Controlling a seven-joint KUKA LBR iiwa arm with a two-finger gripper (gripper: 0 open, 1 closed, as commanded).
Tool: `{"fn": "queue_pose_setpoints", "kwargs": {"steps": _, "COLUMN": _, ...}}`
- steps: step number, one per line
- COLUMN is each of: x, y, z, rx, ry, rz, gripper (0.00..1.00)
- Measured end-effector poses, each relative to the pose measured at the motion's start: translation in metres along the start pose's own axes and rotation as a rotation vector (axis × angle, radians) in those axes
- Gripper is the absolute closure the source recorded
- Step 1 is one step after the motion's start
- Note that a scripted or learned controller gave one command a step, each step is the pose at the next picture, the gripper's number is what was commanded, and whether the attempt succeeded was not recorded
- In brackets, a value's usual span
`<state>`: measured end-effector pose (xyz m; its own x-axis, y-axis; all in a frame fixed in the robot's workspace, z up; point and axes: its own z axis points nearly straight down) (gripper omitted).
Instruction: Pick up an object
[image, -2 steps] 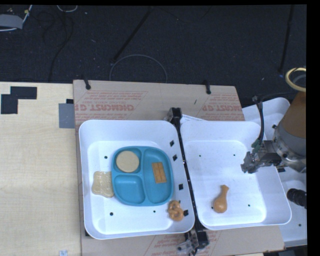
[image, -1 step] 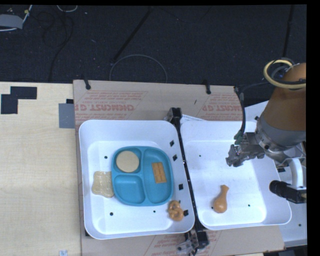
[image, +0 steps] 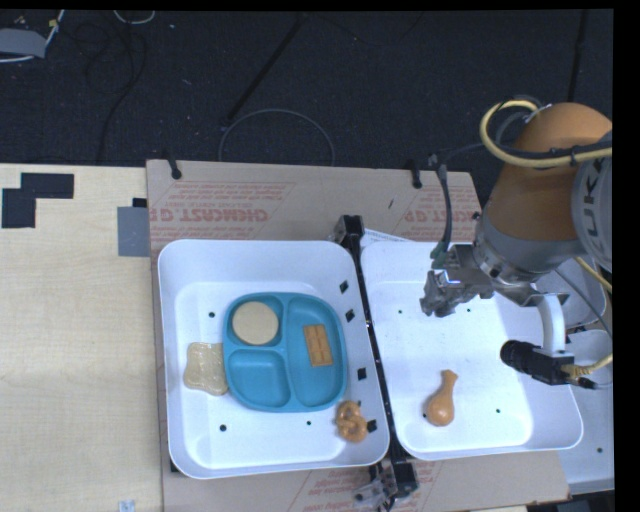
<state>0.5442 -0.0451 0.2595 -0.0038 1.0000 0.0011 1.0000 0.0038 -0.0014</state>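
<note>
In the right bin (image: 470, 440) lies a tan chicken drumstick (image: 440, 399) near the front. My gripper (image: 438, 298) hangs over the back left part of that bin, well above and behind the drumstick, with nothing seen between its fingers. The left bin (image: 190, 270) holds a blue divided tray (image: 270, 385) with a round beige cookie (image: 254, 322) and an orange cracker (image: 318, 345) in its compartments. A pale bread piece (image: 205, 368) lies left of the tray. A brown lumpy food piece (image: 351, 421) sits at the left bin's front right corner.
The two bins meet at a black divider (image: 366, 330). Both rest on a cardboard sheet (image: 260, 200) on the wooden bench. The arm's orange band (image: 545, 170) looms over the right bin's back right.
</note>
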Motion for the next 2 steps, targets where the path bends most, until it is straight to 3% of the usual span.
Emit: {"fn": "queue_pose_setpoints", "kwargs": {"steps": 2, "x": 0.106, "y": 0.041, "z": 0.006, "rx": 0.001, "ry": 0.000, "rz": -0.001, "gripper": 1.00}}
